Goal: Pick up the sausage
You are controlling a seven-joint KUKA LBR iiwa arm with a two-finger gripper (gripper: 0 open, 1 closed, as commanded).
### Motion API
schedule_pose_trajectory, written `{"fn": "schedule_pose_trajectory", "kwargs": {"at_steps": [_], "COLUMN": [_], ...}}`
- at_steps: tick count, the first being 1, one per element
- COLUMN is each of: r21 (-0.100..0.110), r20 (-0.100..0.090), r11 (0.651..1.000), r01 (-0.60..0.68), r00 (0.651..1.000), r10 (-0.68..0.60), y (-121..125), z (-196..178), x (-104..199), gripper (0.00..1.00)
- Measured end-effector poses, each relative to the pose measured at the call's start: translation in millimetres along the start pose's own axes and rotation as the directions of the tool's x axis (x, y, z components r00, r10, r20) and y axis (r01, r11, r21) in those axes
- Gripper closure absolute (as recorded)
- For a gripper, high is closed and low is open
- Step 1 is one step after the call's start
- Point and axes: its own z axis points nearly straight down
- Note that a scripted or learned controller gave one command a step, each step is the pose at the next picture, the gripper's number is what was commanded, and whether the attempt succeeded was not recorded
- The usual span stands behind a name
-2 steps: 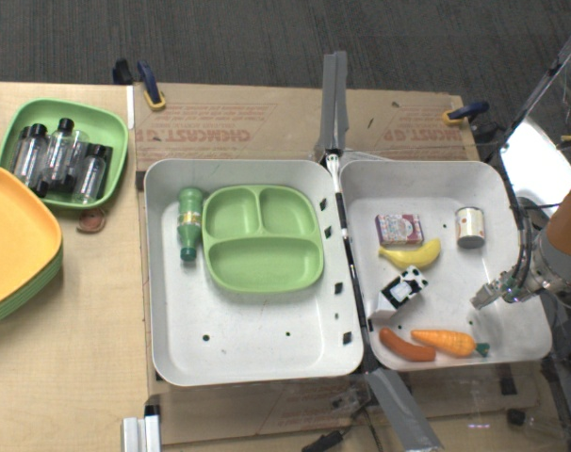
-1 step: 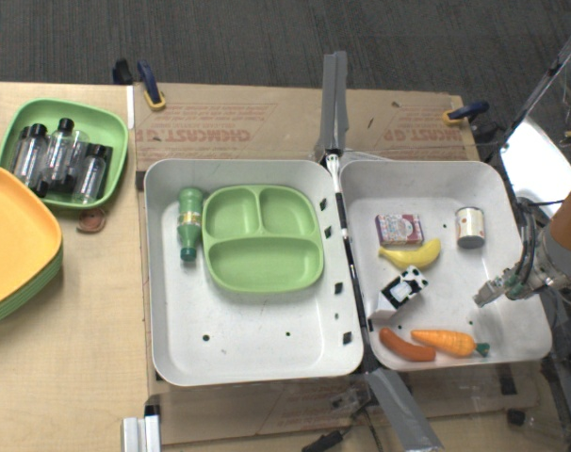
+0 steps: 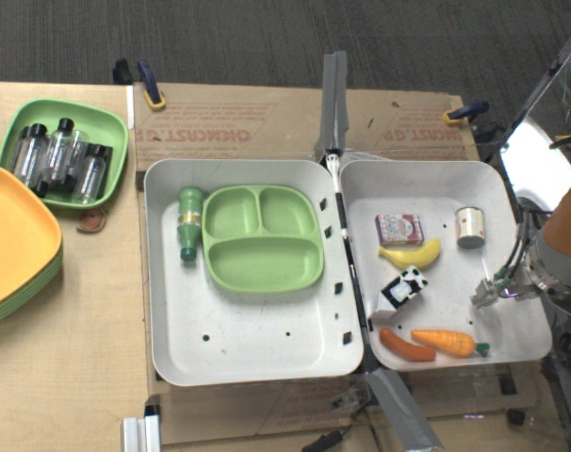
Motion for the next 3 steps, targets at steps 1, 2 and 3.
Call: {"fn": "schedule_pose_trajectory", "kwargs": {"at_steps": [1, 2, 3], "r21": [0.0, 0.0, 0.0], "r20": [0.0, 0.001, 0.001], "r11": [1.0, 1.0, 1.0], "r01": [0.0, 0.0, 0.001], "r00": [1.0, 1.0, 1.0], "r10": [0.0, 0.0, -0.001], "y": [0.0, 0.1, 0.4], "z": [-8.6, -17.3, -25.8], "x": [-0.1, -0.5, -0.9], "gripper": [1.0, 1.0, 1.0]}}
